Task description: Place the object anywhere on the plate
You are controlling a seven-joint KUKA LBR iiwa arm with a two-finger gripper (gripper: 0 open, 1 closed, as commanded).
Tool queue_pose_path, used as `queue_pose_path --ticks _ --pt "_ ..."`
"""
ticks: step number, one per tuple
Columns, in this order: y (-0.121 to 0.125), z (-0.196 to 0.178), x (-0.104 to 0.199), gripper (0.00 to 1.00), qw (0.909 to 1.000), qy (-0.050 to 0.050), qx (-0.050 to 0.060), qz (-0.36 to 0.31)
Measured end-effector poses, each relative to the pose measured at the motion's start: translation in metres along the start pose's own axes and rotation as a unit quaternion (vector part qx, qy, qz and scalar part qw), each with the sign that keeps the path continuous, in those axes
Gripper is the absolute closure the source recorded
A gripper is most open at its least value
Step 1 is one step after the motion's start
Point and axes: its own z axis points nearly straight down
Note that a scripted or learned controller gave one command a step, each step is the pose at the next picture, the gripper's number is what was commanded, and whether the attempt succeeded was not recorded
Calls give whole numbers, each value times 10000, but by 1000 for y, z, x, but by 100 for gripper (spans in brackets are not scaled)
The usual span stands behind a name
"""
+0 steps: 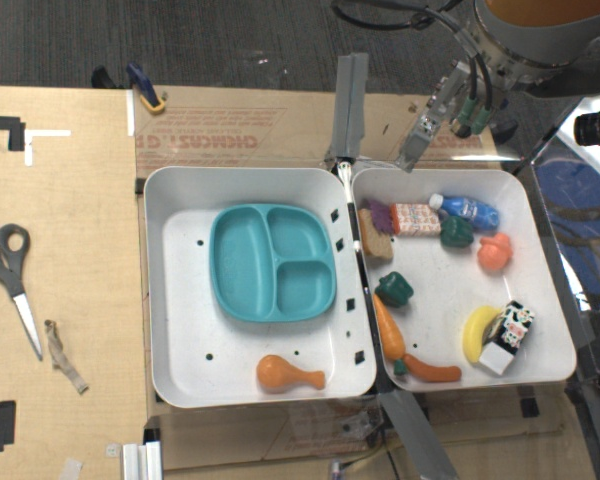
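The claw (420,148) hangs above the right bin's (540,268) back rim, its state unclear, while the teal divided plate (273,263) waits bare for an object.

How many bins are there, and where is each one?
2. The left bin holds the teal plate and an orange toy. The right bin sits beside it, holding the toy food pile.

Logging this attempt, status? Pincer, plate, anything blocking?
Pincer up over the right bin's far rim, nothing between its fingers. Teal plate in left bin, bare. Orange gourd-shaped toy beside plate, not on it. Nothing blocking.
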Motion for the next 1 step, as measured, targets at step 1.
queue_pose_path --ticks 1 --pt "-8 61 -38 100 9922 -5 -6 -1246"
